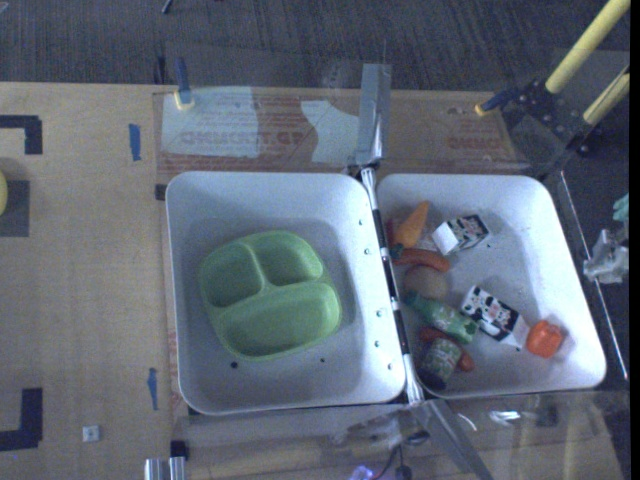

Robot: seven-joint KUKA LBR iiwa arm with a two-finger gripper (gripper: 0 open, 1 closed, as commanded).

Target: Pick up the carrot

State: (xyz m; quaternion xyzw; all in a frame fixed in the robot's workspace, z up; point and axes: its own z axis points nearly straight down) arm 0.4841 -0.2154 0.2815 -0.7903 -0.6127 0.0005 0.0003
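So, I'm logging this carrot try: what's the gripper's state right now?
Gripper: cannot be told. The carrot lies in the right bin, nothing gripping it.

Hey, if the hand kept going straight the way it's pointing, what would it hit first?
Hard to tell: the pale part at the right edge, likely the hand, seems to point left, so probably the right bin at its rim first.

Dark carpet (300, 8) runs across the top of the frame. A wooden bench (80, 268) fills the left, marked with blue tape (134, 140).
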